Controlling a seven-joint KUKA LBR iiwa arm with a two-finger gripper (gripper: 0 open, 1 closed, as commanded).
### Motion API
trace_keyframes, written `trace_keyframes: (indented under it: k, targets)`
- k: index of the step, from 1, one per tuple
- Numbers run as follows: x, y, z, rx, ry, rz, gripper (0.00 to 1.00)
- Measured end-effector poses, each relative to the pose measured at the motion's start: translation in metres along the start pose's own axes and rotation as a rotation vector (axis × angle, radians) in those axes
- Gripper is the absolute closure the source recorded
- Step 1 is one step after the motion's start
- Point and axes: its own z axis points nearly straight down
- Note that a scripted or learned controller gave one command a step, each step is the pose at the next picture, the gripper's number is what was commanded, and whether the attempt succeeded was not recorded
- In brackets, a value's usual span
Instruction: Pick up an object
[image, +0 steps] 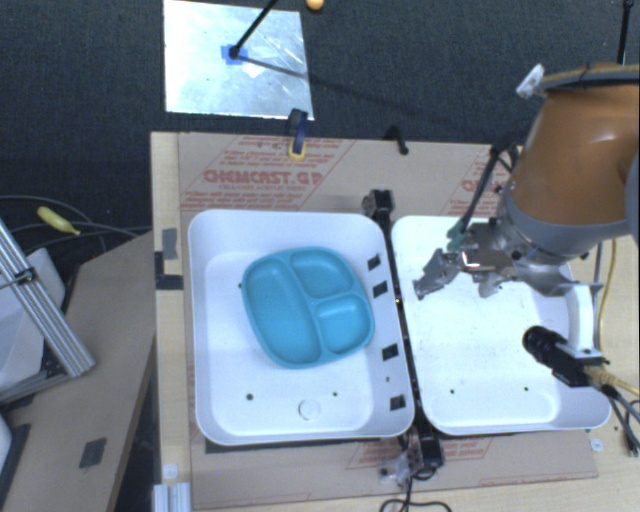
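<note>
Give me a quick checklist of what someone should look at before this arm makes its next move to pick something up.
1. Something to pick: ok. A blue divided plate lies in the left bin.
2. Plate lies flat and unobstructed: ok, nothing rests on it.
3. Tool position: not ok. The tool hangs over the right bin, across the divider from the plate.
4. Tool holding anything: cannot tell, its tip is too small and blurred.
5. Path to the plate: cannot tell. The bin walls and the black clips along the divider lie between, and the tool's height above them is unclear.
</note>
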Motion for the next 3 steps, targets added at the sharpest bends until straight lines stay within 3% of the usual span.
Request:
trace_keyframes:
  k: [1,2,3]
  targets:
    - [-0.002,0.003,-0.009,-0.003,-0.001,-0.001,1.00]
    - [0.008,-0.007,0.004,0.001,-0.002,0.003,1.00]
    - [0.091,-0.007,0.018,0.004,0.001,-0.003,1.00]
